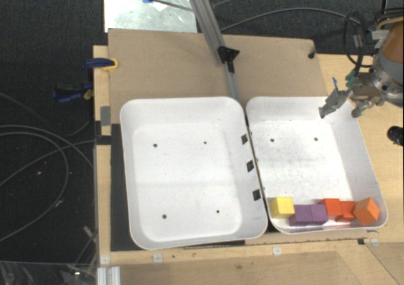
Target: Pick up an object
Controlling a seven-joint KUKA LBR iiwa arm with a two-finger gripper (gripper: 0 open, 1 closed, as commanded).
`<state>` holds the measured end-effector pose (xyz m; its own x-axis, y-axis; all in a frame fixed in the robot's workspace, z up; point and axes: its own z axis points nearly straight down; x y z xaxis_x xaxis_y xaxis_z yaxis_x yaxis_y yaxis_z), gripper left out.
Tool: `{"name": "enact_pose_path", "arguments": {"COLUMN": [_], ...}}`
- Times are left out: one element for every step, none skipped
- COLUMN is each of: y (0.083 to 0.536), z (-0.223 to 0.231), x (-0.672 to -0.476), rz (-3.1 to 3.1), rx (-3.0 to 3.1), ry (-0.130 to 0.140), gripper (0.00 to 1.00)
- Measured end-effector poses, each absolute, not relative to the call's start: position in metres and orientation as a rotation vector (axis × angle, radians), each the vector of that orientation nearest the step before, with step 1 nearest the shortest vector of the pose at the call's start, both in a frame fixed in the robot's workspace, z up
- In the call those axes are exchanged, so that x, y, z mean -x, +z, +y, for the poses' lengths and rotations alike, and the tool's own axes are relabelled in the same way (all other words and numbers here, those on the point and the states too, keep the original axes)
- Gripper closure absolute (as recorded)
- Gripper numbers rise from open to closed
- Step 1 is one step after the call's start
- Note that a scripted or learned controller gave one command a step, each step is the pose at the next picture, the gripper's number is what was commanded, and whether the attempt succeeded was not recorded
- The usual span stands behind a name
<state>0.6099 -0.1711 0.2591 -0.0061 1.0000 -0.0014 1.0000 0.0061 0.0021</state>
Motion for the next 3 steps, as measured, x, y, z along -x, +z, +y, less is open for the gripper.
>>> {"name": "enact_pose_path", "arguments": {"y": [0.234, 0.272, 0.276], "z": [-0.116, -0.065, -0.035], "x": [-0.617, -0.627, -0.651], "rz": [2.234, 2.232, 2.23], "rx": [-2.21, -2.206, -2.209], "ry": [0.002, 0.01, 0.007], "gripper": [0.0, 0.0, 0.0]}}
